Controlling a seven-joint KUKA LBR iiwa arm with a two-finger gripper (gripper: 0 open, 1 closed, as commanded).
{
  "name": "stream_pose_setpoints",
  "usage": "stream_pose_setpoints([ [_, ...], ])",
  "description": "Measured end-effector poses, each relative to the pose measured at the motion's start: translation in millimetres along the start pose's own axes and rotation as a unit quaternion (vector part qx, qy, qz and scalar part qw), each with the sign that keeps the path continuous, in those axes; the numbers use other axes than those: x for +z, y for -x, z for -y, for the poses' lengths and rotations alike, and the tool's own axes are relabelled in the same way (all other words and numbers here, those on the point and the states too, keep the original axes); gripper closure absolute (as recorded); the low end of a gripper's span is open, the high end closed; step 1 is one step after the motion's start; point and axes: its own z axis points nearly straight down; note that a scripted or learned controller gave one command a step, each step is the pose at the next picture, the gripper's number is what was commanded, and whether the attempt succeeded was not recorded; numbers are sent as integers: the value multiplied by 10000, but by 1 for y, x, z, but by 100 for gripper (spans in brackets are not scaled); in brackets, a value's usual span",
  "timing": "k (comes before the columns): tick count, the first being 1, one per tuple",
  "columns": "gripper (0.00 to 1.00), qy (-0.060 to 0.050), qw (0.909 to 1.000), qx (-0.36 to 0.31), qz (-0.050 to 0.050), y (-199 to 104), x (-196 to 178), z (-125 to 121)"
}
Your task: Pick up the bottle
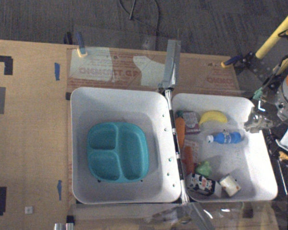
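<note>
Bottle: a small clear plastic bottle with a blue label and white cap (224, 137) lies on its side in the upper middle of the right shallow white bin (264, 166); cap to the left; nothing touches it.
Gripper: the metal two-finger gripper (257, 121) sits at the right bin's upper right rim, near the bottle's base end but apart from it; much of the arm is cut off by the frame edge — I cannot tell its state.
Right bin, others: a yellow rounded item (213, 116) just above the bottle; an orange carrot-shaped piece (180, 131) along the left wall; a small green lump (204, 168); a black-and-white printed pack (201, 184); a pale block (230, 185) — details blurred.
Left bin: a teal three-compartment plastic tray (118, 152) lies flat in the left shallow white bin (87, 104).
</note>
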Motion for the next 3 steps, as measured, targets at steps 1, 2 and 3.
stream_pose_setpoints([
  [1,100,-8,9954,959,4,54,-56,28],
  [2,100,1,9930,1181,3,61,-67,38],
  [3,100,-24,9903,1392,1,68,-42,50],
])
